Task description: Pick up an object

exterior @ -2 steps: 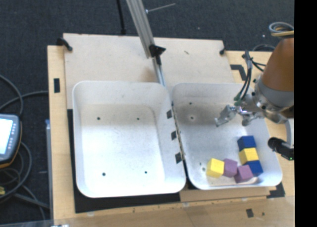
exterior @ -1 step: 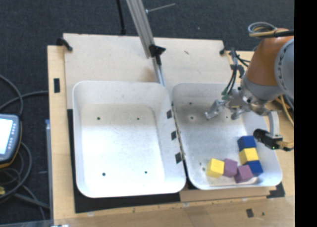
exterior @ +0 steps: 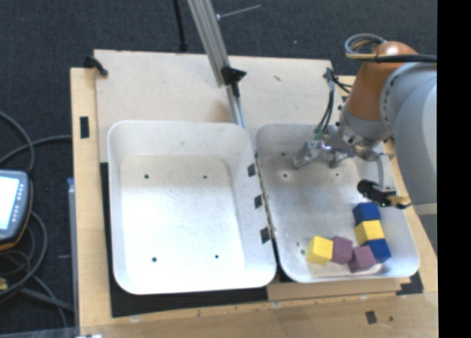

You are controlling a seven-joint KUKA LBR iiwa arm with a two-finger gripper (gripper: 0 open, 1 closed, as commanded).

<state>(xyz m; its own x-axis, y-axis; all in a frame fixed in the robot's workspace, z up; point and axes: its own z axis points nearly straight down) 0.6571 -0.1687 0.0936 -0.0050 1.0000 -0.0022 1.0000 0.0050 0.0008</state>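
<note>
— While the blocks are sitting bunched in the near right corner of the right bin (exterior: pixel 294 182), how many are you counting?

— Six, I think: a yellow cube (exterior: pixel 320 250) at the left end, two purple blocks (exterior: pixel 352 253) touching each other beside it, then a blue block (exterior: pixel 366 213) stacked against a second yellow block (exterior: pixel 372 230), with another blue piece (exterior: pixel 380 249) peeking out below. All are looking matte and square-edged, like foam.

— And the gripper?

— The gripper (exterior: pixel 303 157) is hanging over the far half of that bin, well apart from the pile, with nothing between its fingers; I cannot tell whether they are spread or closed.

— Room for moving?

— The bin's smooth, speckled white floor is lying open between gripper and blocks. The pile is pressing against the bin's near and right walls. The left bin (exterior: pixel 118 182), equally shallow with rounded corners, is sitting just beside it on the pale wooden bench (exterior: pixel 147 79).
</note>
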